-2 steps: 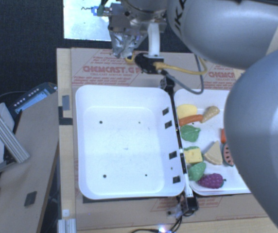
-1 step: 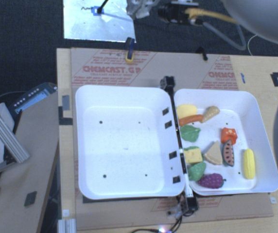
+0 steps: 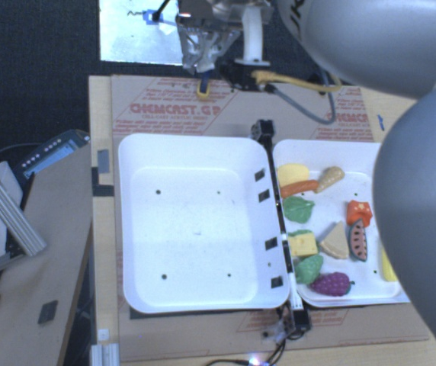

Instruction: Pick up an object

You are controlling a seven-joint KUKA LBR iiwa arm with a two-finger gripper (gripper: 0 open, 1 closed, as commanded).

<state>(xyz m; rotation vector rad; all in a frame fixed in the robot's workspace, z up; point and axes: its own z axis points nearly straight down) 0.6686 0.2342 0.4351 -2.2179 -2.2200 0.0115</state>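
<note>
- Pincer (image 3: 203, 65): mine hangs at the top of the view, over the cardboard (image 3: 172, 107) behind the 2 bins, well away from every toy.
- Fingers: whether they are apart or clenched I cannot tell; the tips blur together. A small yellow piece (image 3: 203, 90) sits just under them, and I cannot tell if it is part of me or something lying on the cardboard.
- Arm (image 3: 416, 128): my grey bulk crosses the upper right and covers the far side of the right bin.
- Left bin (image 3: 138, 204): it lies nearer to me than the right one, below and slightly left of my tips.
- Right bin (image 3: 370, 175): all the toys lie here, below and to the right of my pincer, well apart from it.
- Toys, back row: yellow block (image 3: 293, 174), orange carrot (image 3: 300, 187), tan piece (image 3: 329, 178).
- Toys, middle: green leaf (image 3: 298, 209), red-orange piece (image 3: 359, 211), watermelon slice (image 3: 358, 240), tan wedge (image 3: 335, 243), yellow cheese cube (image 3: 303, 244).
- Toys, front: green piece (image 3: 307, 268) touching purple grapes (image 3: 331, 284).
- Divider: black clips (image 3: 267, 197) join the 2 bins along their shared edge.
</note>
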